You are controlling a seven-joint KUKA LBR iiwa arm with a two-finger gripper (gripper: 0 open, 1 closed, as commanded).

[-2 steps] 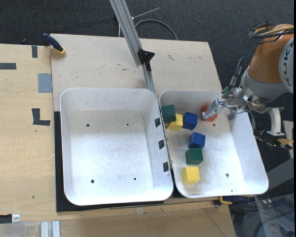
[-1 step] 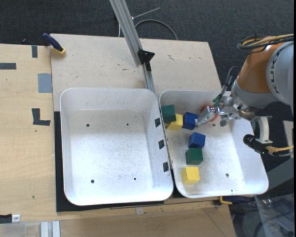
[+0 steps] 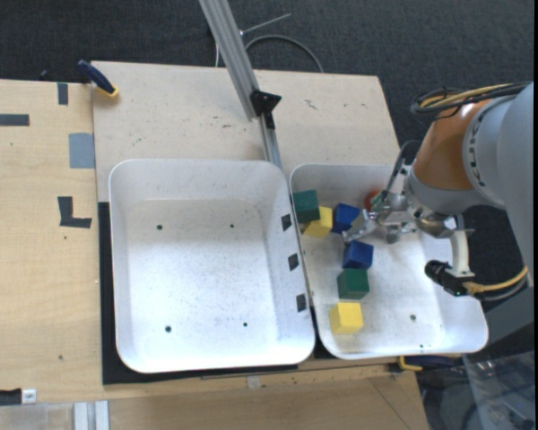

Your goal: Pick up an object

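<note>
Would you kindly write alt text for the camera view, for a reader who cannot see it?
A grey arm's claw reaches into the right bin, among small blue, green and yellow blocks. The left bin sits beside it on the bench.

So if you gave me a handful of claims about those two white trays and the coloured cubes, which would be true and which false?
1. All the cubes lie in the right bin. True.
2. The yellow cube nearest the front edge is stacked on a green cube. False: it rests on the bin floor, just in front of a green cube.
3. The gripper hangs over the left bin. False: it is down in the right bin, among the blue cubes.
4. A blue and yellow clamp lies on the bench behind the bins. True.
5. Only blue cubes are present. False: there are green and yellow ones too.
</note>
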